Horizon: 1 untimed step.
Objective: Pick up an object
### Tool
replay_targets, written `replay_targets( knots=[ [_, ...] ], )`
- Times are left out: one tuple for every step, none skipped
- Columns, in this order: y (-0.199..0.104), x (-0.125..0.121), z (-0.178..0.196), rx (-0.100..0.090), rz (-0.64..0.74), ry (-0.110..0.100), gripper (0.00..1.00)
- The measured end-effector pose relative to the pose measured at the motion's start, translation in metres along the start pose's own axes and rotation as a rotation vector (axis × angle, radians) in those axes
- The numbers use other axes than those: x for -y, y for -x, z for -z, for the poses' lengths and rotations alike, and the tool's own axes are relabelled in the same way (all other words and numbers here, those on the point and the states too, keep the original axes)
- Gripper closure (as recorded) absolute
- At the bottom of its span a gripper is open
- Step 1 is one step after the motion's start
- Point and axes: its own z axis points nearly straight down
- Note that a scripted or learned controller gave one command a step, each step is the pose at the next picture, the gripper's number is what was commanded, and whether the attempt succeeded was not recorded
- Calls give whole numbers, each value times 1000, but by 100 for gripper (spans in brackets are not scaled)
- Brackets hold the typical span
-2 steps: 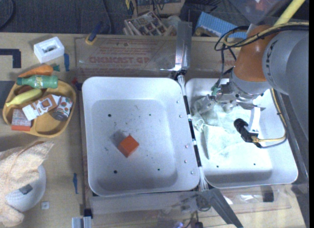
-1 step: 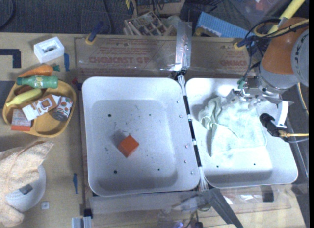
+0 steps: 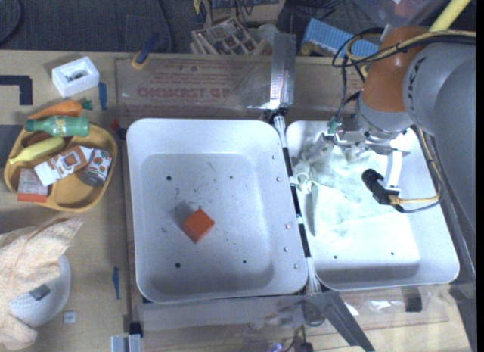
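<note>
An orange block (image 3: 198,225) lies in the left bin (image 3: 151,146), a little left of its middle, with a grey shadow or small grey piece just behind it. A pale crumpled cloth-like thing (image 3: 316,170) lies in the upper left part of the right bin (image 3: 423,260). My gripper (image 3: 346,141) hangs low over the right bin's far end, right beside that crumpled thing. The grey wrist and orange band (image 3: 393,70) cover it from above, so what sits under it is hidden. It is far from the orange block.
A black plug on a yellow cable (image 3: 376,183) dangles from the wrist over the right bin. A yellow bowl (image 3: 72,195) of toy food stands left of the bins, with a white box (image 3: 76,76) behind it and a beige cloth (image 3: 34,263) in front.
</note>
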Motion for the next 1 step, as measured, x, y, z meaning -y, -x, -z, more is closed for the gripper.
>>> replay_targets(
  knots=[
    [68,-5,-1,0,-66,-7,0]
  ],
)
